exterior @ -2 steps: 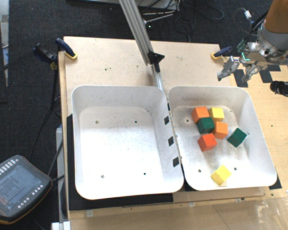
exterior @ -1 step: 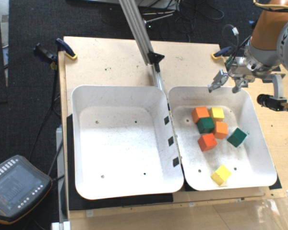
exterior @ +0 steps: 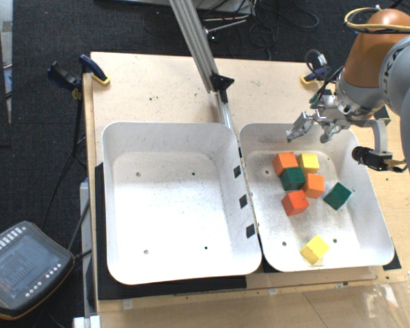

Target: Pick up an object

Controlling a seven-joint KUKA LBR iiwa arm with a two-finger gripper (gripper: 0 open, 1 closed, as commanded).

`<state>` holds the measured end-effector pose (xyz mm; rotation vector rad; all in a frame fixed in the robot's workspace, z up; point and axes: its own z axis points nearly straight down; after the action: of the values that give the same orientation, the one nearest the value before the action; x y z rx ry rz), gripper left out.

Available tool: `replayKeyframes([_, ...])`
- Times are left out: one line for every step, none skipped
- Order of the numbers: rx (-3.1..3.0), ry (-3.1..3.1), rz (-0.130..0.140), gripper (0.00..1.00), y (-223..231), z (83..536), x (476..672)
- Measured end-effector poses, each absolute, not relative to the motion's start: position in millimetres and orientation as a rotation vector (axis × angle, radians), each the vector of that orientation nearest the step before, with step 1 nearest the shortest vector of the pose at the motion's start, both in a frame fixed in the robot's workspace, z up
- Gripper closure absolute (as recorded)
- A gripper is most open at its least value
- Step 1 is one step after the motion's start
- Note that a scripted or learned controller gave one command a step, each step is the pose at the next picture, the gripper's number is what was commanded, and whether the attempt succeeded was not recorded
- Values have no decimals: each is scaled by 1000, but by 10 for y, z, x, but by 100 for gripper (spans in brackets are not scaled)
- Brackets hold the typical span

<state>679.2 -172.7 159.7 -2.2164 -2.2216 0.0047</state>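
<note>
Covering most of the frame, the table (exterior: 157,87) carries two white bins. The right bin (exterior: 369,241) holds seven small blocks, clustered at centre right: orange (exterior: 285,162), green (exterior: 293,178), yellow (exterior: 309,161). Above its upper edge, the tool (exterior: 311,132) is seen spread open, pinching nothing.

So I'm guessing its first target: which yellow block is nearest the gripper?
The yellow block at the top of the cluster, touching the orange block. The other yellow block lies alone near the bin's front edge.
</note>
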Motion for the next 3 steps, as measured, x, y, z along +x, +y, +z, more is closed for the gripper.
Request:
replayKeyframes([-2219, -2220, 3, 0, -1700, 1097, 6691])
replayKeyframes([-2223, -2225, -2, 100, -1702, 1236, 6712])
replayKeyframes([-2226, -2230, -8, 100, -1707, 1887, 6753])
